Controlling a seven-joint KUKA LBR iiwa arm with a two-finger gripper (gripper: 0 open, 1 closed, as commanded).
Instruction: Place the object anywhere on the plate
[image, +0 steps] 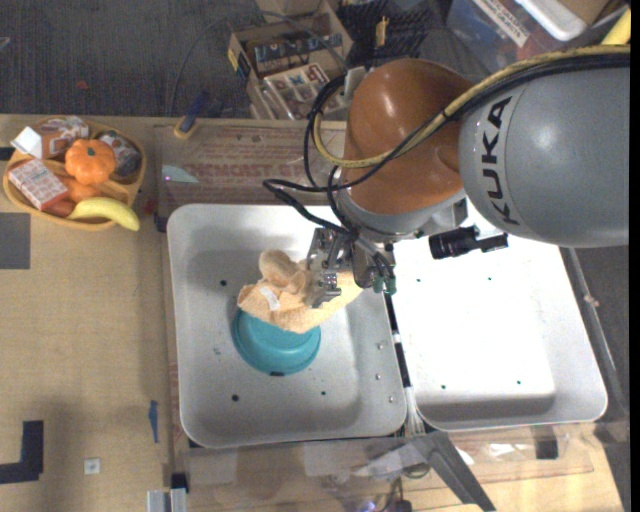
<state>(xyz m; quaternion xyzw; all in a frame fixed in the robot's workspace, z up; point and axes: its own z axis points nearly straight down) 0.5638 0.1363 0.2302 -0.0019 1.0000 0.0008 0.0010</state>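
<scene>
Up close we've got the grey arm (545, 140) over the two white bins (200, 400). Its fingers (322, 285) touch a tan plush toy (285, 295) draped over the teal plate (278, 345) in the left bin; we can't tell if they're pinching it. Tan tabletop (80, 330), fruit bowl (75, 185) at far left.

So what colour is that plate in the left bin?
Teal blue plate, seen in the camera view.

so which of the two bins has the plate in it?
The left bin, farther from the arm's base. The teal plate sits in it with a tan object partly over it, gripper above. The right bin shows bare white floor.
</scene>
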